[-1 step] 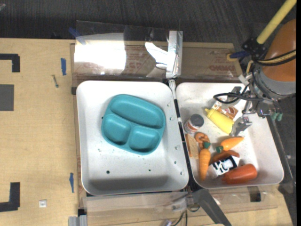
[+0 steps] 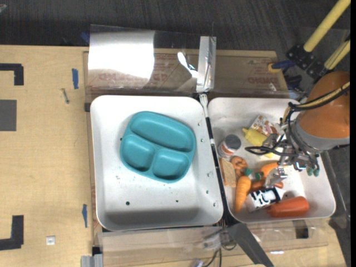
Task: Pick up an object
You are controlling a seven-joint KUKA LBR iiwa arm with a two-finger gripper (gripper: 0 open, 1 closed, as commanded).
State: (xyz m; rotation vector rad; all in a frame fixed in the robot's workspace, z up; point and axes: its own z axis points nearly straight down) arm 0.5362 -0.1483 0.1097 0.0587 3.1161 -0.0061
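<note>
Objects for picking lie in the right bin: one carrot, one red-orange pepper-like item, one black-and-white item, one small tin and one yellow packet (smaller pieces among them are unclear). The left bin holds one teal divided plate. The gripper hangs low over the right bin's clutter; whether its fingers are apart or holding anything cannot be told.

Teal divided plate in a white bin; orange carrot beside it.
</note>
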